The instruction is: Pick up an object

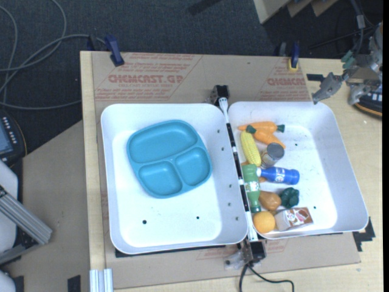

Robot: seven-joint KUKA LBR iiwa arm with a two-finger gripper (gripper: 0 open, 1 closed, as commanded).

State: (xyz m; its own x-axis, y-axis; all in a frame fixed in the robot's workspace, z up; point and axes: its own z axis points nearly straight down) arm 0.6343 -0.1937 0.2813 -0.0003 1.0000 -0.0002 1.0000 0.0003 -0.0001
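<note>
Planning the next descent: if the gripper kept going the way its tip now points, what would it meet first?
The gripper angles down-left from the upper right. Going straight on, it would probably meet the right bin's far rim or bare floor before the carrot. Depth is unclear from this one view.

We see a brightly and evenly lit bench [182, 72], the light seeming to fall from above. The two white bins, left bin [121, 224] and right bin [340, 181], come out near blown-out, their walls almost without texture. Shadows are soft and short: a faint one hugs the blue tray [169, 158], and thin dark lines edge the bins. The dark floor [48, 23] stays dim. The picture is slightly soft and grainy throughout; small print on the bench reads only partly. The gear at upper right [358, 78] looks blurred. We notice little bending of straight edges.
</note>
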